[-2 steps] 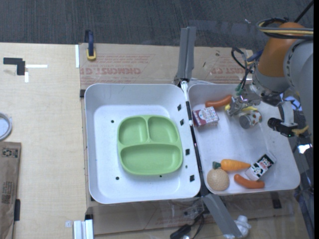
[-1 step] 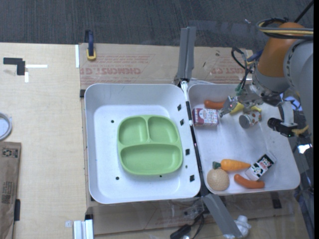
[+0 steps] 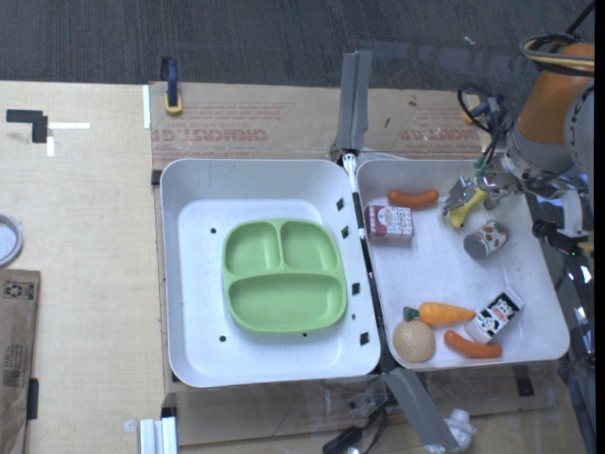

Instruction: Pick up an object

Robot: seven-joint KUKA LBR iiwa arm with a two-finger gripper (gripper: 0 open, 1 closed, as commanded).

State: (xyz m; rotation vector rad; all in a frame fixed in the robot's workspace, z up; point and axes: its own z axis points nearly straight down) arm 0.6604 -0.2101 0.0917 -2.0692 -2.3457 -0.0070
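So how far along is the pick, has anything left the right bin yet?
Nothing looks lifted. The orange carrot, red sausages, beige round ball, small red carton and grey can lie on the right white bin. In hand: the end effector sits low beside a yellow item; a grasp isn't visible. Left: gripping and lifting.
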